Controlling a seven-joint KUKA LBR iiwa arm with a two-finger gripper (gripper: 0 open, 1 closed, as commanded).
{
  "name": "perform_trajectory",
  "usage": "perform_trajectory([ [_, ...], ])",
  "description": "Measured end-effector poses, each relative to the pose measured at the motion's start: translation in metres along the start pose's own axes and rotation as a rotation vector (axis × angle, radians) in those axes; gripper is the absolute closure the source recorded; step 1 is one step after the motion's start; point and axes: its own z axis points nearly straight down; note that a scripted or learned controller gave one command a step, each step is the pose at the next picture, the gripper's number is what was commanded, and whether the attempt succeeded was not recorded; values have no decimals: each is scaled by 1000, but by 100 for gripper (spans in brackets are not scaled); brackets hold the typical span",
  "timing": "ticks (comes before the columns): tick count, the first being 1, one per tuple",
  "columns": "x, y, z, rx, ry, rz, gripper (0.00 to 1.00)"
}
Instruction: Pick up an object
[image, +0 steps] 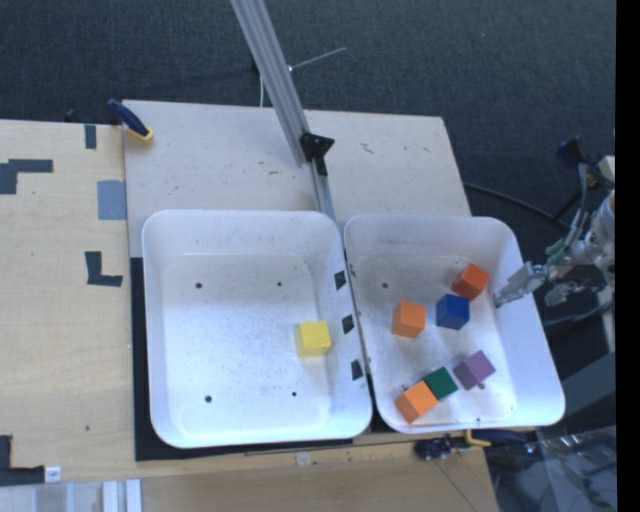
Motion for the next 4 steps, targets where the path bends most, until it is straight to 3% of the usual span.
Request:
perform_trajectory([
  [1, 0, 0, 0, 0, 0, 0, 0],
  [3, 10, -8, 127, 7, 2, 2, 0],
  [4, 11, -9, 175, 1, -1, 1, 0],
])
